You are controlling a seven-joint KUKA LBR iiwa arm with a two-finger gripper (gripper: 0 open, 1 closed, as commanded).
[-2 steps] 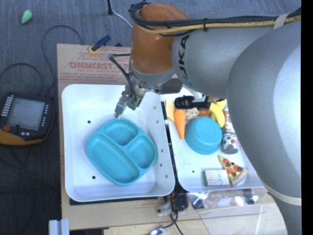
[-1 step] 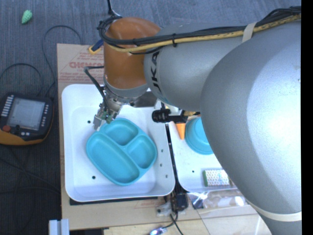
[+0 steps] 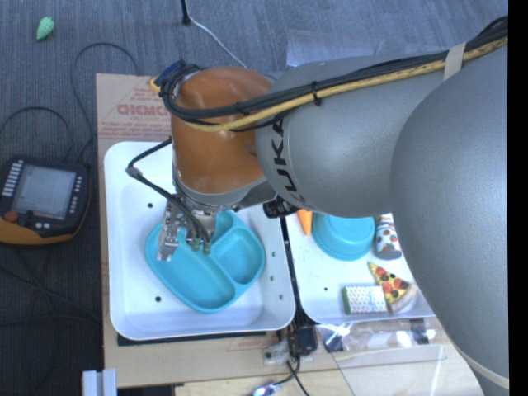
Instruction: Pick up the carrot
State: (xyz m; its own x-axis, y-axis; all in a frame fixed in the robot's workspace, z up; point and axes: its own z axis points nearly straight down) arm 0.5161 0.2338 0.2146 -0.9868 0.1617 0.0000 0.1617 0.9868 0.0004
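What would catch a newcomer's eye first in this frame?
The huge grey arm sweeping in from the right, with its orange band, dominates the view. Its tool hangs over a blue divided tray in the left bin. In the right bin, a sliver of orange carrot peeks out beside a blue bowl, with a toy pizza slice nearby.

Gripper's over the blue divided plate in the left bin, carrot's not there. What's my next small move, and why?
Probably lift and shift toward the right bin. The gripper hangs over the blue divided plate, while what looks like the carrot, an orange sliver, lies beside the blue bowl, mostly hidden by the arm.
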